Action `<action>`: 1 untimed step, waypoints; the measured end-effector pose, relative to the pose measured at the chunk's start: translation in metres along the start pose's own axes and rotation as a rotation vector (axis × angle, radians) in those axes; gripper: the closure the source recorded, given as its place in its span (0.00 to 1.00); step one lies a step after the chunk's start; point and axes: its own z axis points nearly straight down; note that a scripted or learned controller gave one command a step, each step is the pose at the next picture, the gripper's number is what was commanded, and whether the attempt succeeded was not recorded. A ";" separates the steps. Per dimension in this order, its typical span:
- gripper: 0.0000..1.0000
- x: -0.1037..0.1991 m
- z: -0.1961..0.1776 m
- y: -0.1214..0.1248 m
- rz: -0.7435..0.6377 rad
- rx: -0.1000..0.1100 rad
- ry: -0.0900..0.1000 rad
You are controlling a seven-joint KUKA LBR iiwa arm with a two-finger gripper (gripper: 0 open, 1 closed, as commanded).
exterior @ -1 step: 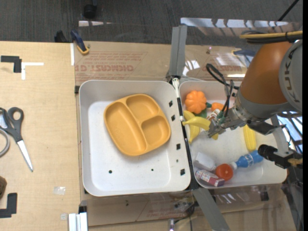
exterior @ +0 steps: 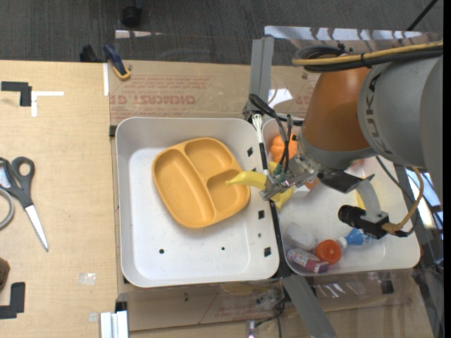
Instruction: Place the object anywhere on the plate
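Yellow banana, one of its kind, is clamped in the gripper, its tip over the right rim of the single orange divided plate in the left of two white bins.

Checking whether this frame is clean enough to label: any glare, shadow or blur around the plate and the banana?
Camera view: lighting is even and the plate is sharp; the left bin wall shows mild sheen, no blown-out glare. The banana is slightly soft near the gripper. The arm looms large and shades the right bin.
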 end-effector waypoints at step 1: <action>1.00 0.034 -0.001 0.063 -0.232 -0.002 -0.002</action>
